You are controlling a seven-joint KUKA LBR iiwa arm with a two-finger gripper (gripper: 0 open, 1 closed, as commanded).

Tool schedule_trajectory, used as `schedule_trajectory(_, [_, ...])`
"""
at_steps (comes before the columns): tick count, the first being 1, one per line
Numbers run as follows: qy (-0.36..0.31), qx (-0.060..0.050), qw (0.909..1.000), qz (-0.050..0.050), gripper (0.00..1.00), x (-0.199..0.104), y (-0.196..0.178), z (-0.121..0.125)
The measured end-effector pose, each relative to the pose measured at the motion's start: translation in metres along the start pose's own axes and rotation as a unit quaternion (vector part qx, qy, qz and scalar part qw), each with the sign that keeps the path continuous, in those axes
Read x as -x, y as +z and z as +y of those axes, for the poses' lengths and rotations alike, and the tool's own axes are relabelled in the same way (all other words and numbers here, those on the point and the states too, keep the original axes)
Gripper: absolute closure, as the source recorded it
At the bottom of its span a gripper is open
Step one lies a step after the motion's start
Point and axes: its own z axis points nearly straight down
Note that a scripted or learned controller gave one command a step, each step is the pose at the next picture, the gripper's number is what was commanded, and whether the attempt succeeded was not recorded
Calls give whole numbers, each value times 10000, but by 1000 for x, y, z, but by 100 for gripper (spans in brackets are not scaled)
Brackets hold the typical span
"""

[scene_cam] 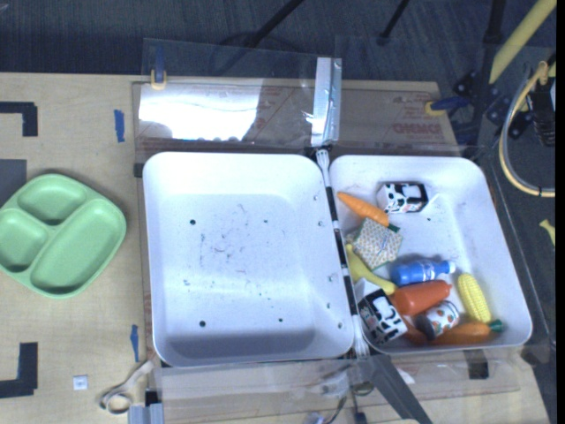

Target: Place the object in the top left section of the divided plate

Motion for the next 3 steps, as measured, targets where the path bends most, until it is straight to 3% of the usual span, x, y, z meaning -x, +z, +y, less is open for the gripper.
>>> schedule_trajectory(1, [-454,-5,9990,5,100,-4,-79,-10])
schedule_trajectory(2, [-1801,-8,9836,0,100,1,-57,-19])
schedule_trajectory(3, [-2303,-8,9731,-5,100,-6,54,-8])
